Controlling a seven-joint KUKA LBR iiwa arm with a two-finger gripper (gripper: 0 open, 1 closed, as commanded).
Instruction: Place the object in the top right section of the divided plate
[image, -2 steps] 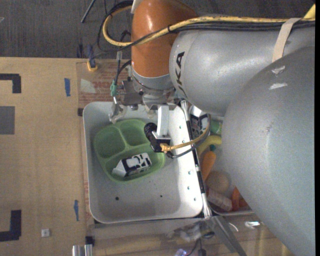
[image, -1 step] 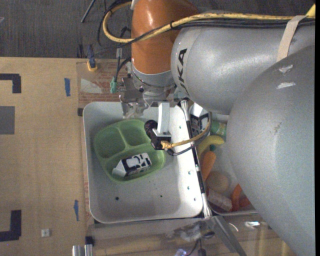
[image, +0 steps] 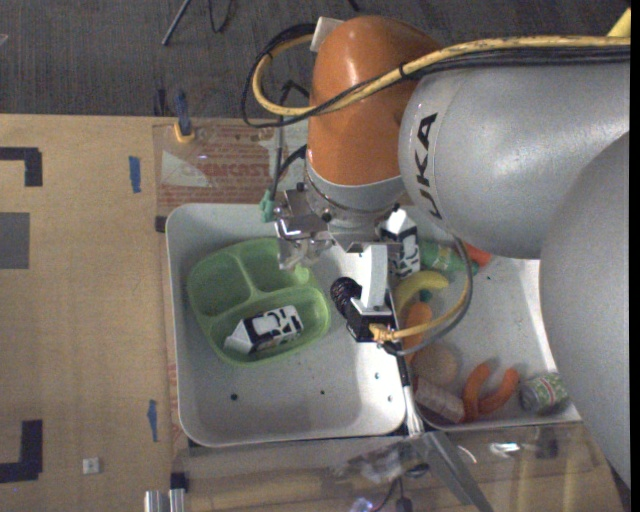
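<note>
Grey arm (image: 520, 150), orange band (image: 360, 90), enters from the right and covers the upper middle of the frame. Yellow cable (image: 440, 55) loops over the wrist.

Two white bins. Left bin (image: 290, 400) carries the green plate (image: 215, 275). Right bin (image: 520, 300) carries the loose stock: banana (image: 420, 286), carrots (image: 492, 388), a tan round item (image: 435, 362), a striped ball (image: 545, 392), a black-and-white carton (image: 405, 250) partly under the wrist.

Plate is divided into sections. A black-and-white box (image: 268, 330) lies in the section nearest the camera, long axis running roughly along the plate's length, tilted slightly up to the right. It sits flat inside the green rim. Whether that section counts as "top right" depends on how the plate is read; judged from this slanted view, it may already be the target, or one section off. Cannot settle it.

Gripper (image: 297, 252) hangs over the plate's far edge, close above the dividers. Box lies below and slightly left of it in frame, near but apart. Nothing is seen between the fingers. Finger spread cannot be told; wrist hardware blocks the tips.

Judgement: if the box needs moving, the approach is a short travel toward the camera, with the jaws set across the box's short side.
</note>
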